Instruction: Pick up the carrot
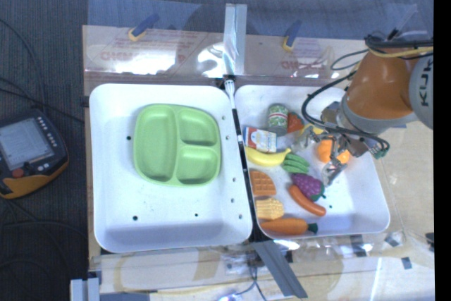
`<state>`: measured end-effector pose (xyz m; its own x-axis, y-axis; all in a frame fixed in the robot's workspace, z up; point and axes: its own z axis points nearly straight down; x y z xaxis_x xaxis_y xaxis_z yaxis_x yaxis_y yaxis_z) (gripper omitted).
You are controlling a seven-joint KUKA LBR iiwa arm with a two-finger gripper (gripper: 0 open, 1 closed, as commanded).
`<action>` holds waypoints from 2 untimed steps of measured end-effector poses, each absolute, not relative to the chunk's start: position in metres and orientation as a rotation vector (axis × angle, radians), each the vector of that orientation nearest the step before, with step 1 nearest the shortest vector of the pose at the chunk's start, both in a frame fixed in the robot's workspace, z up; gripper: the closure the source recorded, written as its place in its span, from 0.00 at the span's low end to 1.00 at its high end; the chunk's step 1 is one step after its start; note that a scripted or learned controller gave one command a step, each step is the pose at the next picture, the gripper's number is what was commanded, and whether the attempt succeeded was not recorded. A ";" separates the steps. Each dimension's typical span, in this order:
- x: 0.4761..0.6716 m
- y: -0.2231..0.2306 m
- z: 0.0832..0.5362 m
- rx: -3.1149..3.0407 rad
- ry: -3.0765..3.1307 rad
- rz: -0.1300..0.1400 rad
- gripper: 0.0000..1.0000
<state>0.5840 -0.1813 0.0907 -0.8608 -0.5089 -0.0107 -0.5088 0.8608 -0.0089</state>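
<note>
The carrot [284, 226] is orange with a green stub at its right end. It lies flat along the front wall of the right bin [370, 204]. My gripper [332, 160] hangs under the arm's orange band [380, 84], over the right middle of that bin. It is well behind and to the right of the carrot and does not touch it. A small orange round fruit [323, 149] sits right against the gripper's left side. I cannot make out whether the fruit is held.
Around the carrot lie a corn cob [268, 208], a waffle [263, 183], a red sausage [308, 202] and purple grapes [308, 185]. Further back are a banana [266, 157], a packet [263, 139] and a can [278, 116]. The left bin [113, 222] holds a green divided plate [176, 144].
</note>
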 end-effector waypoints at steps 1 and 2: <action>0.586 -0.181 0.103 -0.823 3.012 -0.014 1.00; 0.593 -0.183 0.167 -0.925 2.994 -0.006 1.00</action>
<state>0.5930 -0.1834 0.1667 -0.8257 -0.5640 -0.0070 -0.5640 0.8258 -0.0062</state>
